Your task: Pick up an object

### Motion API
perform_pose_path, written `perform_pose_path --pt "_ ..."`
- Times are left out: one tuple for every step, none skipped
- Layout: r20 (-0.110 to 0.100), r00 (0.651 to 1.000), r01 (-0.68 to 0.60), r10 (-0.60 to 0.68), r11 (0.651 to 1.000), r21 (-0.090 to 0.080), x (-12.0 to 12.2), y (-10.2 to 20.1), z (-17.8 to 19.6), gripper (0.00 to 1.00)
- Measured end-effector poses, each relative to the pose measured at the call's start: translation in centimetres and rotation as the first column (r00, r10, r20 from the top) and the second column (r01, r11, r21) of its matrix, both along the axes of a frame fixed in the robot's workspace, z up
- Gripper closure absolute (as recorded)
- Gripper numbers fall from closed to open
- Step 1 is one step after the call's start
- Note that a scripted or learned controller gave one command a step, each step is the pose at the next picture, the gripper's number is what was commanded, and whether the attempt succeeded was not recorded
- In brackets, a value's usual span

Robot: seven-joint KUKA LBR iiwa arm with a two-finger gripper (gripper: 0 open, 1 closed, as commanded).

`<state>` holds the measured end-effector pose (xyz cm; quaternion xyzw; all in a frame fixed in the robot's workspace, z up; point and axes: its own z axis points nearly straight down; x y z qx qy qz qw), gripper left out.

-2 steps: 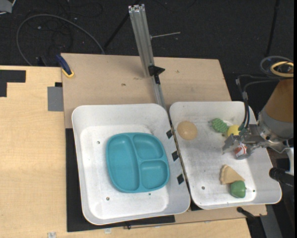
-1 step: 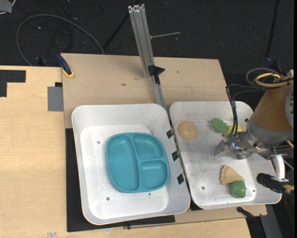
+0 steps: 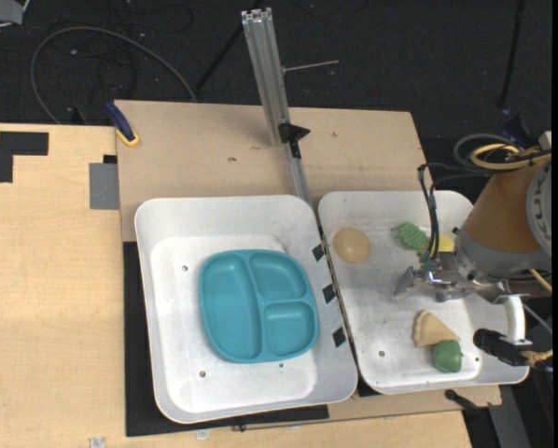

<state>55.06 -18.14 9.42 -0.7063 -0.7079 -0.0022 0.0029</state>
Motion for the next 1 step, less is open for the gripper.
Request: perform_pose_path --pt "0.008 1.0 0.002 -0.002 1.0 0.003 0.23 0.11 1.13 1.0"
